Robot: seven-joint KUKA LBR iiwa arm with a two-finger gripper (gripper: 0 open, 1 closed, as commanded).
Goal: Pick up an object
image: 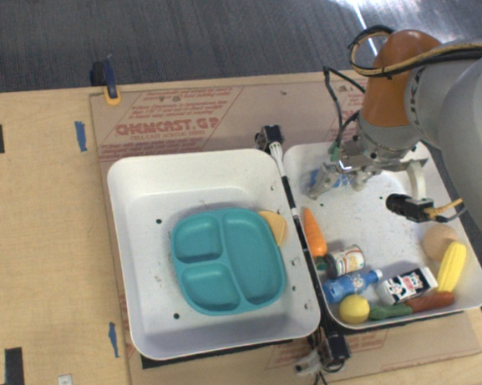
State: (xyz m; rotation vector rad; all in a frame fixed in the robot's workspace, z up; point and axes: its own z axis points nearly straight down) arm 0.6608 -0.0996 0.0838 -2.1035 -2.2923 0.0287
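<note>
Nearest, along the front wall of the right bin (478,291): a yellow lemon (353,308), a green vegetable (386,310) and a red pepper (432,301), lying in a row. Just behind these, a blue bottle (351,285) on its side and a black-and-white carton (409,284). Behind the bottle, a small can (348,261), tilted. Along the left wall of this bin, an orange carrot (313,233). Near the right wall, a yellow corn cob (451,265), with a beige rounded thing (437,241) just behind it.

In the middle of the left bin (136,238), a teal divided plate (228,260), with a yellowish piece (275,225) at its right edge.

Over the far part of the right bin, the claw (346,174), well apart from the group at the front. Just left of the claw, a small bluish thing (318,182); cannot tell if touching. Cannot tell either whether the claw is apart or together.

Under both bins, a cardboard sheet (168,122) on the tabletop (38,272).
</note>
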